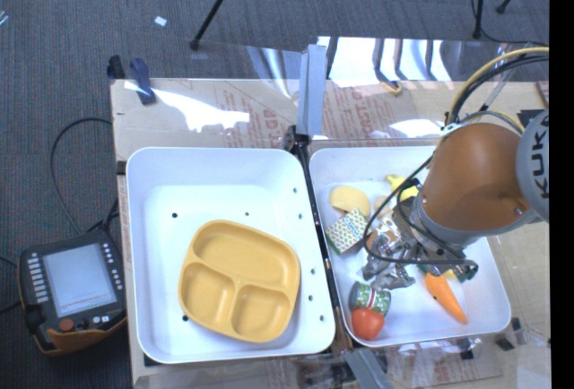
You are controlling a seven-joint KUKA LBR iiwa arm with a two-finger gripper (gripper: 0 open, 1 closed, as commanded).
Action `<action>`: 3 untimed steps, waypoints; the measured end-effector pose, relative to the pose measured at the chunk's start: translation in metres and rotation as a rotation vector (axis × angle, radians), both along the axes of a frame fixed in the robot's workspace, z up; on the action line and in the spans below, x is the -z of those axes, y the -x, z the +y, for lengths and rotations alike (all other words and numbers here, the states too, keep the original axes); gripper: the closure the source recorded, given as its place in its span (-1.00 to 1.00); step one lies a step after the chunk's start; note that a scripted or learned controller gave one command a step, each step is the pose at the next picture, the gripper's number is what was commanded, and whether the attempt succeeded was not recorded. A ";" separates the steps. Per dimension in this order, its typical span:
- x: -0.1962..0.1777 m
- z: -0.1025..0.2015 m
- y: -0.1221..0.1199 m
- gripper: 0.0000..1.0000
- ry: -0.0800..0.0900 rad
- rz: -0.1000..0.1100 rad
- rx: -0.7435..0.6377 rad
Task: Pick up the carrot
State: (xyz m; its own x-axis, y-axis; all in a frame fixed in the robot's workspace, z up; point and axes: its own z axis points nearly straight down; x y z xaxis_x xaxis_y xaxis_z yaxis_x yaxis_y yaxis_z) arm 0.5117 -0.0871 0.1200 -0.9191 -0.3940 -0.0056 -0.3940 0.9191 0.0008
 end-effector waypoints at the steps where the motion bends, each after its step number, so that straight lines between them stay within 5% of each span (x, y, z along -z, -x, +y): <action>1: 0.035 -0.101 0.026 1.00 0.000 0.009 -0.135; 2: 0.034 -0.073 0.014 1.00 -0.001 0.006 -0.150; 3: 0.033 -0.113 0.004 1.00 0.000 0.005 0.079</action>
